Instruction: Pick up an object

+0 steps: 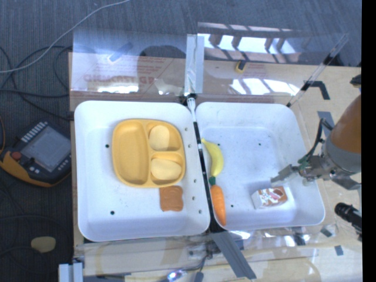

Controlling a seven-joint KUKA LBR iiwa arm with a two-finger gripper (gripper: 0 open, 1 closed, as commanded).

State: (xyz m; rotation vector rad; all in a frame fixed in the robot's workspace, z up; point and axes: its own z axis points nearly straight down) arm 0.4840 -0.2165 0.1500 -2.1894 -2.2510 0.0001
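In the right bin (252,119), a small white and red carton (271,197) lies near the front right. A yellow banana (214,157) and an orange carrot (218,203) rest against the bin's left wall. My gripper (282,175) reaches in from the right and hovers just above and slightly behind the carton, with nothing seen in its grasp. The grey arm with its orange band (348,137) stands over the bin's right rim.
The left bin (94,204) holds a yellow divided plate (130,151) with two pale food pieces (159,137) in its compartments. A brown bread slice (171,198) lies in front of the plate. A pendant (36,154) sits on the floor at left.
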